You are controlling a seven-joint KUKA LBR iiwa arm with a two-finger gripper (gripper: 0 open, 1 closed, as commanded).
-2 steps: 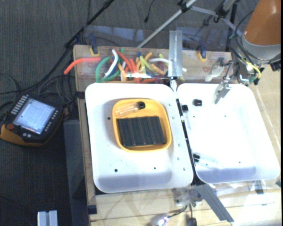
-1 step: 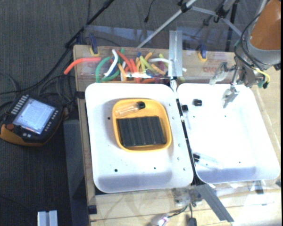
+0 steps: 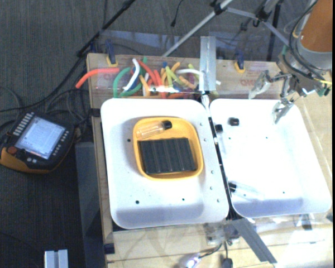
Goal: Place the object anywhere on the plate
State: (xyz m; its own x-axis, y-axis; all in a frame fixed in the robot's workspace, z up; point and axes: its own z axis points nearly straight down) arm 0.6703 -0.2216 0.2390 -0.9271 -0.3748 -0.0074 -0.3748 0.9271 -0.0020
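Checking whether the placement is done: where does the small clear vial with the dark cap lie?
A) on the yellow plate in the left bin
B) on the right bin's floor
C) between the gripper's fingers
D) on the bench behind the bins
A: the vial lies on the yellow plate, along its far edge, in the left bin.

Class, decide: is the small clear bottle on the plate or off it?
On it: the bottle lies on its side inside the yellow plate, near its far rim.

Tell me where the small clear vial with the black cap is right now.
The vial lies on its side in the left bin, on the yellow plate's far rim, just behind the dark ridged insert.
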